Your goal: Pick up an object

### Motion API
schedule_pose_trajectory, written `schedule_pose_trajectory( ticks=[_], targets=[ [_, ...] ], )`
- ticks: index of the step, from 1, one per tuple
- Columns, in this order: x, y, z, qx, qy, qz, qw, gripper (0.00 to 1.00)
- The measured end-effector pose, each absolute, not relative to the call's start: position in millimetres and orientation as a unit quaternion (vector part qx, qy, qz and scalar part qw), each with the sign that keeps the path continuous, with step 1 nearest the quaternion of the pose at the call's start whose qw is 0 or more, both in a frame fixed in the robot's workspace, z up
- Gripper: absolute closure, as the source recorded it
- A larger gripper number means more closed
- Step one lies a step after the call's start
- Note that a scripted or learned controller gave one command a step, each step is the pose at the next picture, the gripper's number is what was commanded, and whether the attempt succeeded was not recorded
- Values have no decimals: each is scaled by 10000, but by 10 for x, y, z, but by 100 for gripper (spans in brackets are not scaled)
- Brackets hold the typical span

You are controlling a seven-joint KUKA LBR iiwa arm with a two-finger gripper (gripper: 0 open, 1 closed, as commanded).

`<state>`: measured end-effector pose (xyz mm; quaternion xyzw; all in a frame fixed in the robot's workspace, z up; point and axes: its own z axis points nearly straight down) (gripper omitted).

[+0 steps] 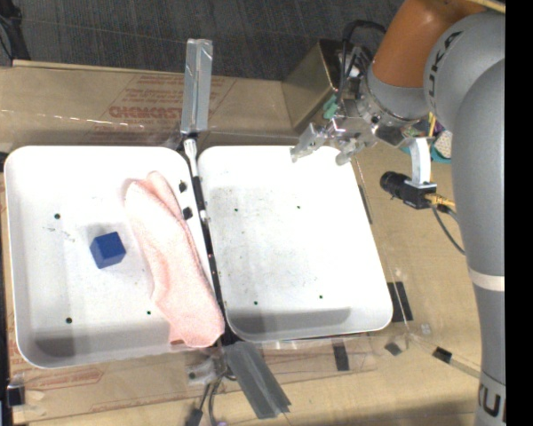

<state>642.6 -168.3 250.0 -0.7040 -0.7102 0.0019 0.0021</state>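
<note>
Well apart from the open claw [324, 147], the blue cube [108, 248] lies in the left bin [35, 238].

**Desk:** What is the arm doing in this frame?

**Operator:** I am watching the grey arm [480, 193] reaching in from the right, its thick link running up the right side and bending over at the top. The orange band [413, 29] is sitting just above the wrist.

**Desk:** And the gripper?

**Operator:** I am seeing the gripper [324, 147] hanging at the upper right, pointing left and slightly downward, its two metal fingers [302, 146] standing spread apart with nothing between them. Cables are trailing along the wrist.
</note>
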Motion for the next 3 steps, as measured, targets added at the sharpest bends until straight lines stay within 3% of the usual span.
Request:
schedule_pose_trajectory(
  ticks=[1,2,3],
  targets=[
    [6024,-2096,2159,-7726,-6349,21,26,0],
    [5958,-1992,3273,-7443,-6679,1,-3,0],
    [5476,-2024,2570,-7217,-6922,17,16,0]
  ],
)
